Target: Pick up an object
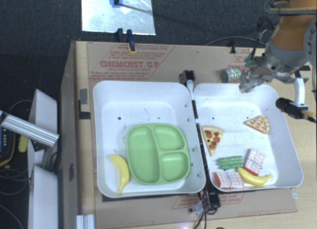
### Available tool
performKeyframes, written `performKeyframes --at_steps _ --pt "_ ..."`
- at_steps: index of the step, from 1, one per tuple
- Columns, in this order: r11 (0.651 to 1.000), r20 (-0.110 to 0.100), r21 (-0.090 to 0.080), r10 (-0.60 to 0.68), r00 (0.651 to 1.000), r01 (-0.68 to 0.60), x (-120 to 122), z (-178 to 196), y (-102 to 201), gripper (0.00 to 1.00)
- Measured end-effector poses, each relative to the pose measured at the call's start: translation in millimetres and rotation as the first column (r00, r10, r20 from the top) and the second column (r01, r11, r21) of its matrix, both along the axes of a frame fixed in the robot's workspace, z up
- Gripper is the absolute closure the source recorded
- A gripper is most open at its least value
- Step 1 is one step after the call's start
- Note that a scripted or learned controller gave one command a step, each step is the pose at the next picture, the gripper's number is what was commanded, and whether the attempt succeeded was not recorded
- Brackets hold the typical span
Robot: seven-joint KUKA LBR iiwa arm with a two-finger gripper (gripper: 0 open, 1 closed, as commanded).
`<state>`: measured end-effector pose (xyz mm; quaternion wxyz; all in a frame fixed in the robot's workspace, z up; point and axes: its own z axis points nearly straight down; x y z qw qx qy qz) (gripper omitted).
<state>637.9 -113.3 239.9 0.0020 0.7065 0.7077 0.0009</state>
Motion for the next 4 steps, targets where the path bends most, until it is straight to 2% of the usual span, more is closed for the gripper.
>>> performKeyframes --at_steps 1,2,3,4 --pt "1.0 -0.003 0.002 0.003 1.0 -0.003 13 -49 52 1.0" --pt "1.0 -0.002 0.0 0.0 1.0 0.0 -22 -33 1 1.0" --pt "1.0 -0.003 0.002 0.003 1.0 -0.003 24 -67 31 1.0" --pt "1.0 0.001 -0.001 0.0 1.0 0.0 26 -26 -9 1.0"
